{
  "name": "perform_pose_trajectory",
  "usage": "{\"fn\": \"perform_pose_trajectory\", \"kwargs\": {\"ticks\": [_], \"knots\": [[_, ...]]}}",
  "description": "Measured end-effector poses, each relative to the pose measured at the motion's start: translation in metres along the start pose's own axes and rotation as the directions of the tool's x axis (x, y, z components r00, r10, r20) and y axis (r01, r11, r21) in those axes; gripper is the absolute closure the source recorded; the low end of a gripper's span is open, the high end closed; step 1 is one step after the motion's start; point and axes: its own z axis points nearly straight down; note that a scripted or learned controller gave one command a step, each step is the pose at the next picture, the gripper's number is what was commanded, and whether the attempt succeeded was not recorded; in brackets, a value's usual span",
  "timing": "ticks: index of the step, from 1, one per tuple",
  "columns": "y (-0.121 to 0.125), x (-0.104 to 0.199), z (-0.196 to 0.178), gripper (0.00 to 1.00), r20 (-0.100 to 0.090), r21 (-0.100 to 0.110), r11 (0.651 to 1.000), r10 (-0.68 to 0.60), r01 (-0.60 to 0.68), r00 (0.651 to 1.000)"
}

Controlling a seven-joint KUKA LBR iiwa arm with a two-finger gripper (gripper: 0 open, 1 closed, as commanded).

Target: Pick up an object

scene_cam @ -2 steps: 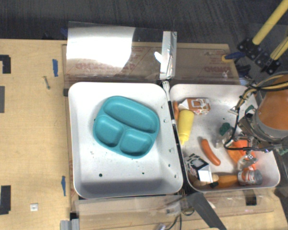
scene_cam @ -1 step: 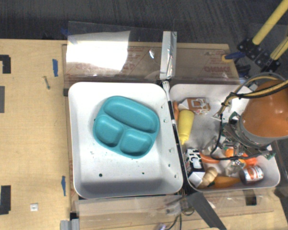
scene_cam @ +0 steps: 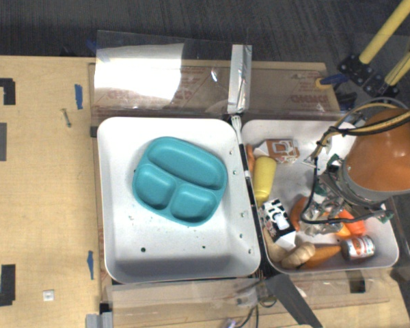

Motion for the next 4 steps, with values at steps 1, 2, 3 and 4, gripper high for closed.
{"fn": "perform_pose_trajectory", "kwargs": {"ticks": [1,2,3,4], "knots": [[0.004,-0.059,-0.133,1.0,-0.01,-0.009,0.996,-0.09,0.09,0.996],[0.005,-0.056,-0.128,0.0,-0.016,-0.018,0.996,-0.088,0.088,0.996],[0.001,0.005,-0.004,0.0,-0.018,-0.022,0.993,-0.121,0.12,0.993],[0.0,0.02,0.011,0.0,-0.001,0.001,0.998,-0.055,0.055,0.998]]}}
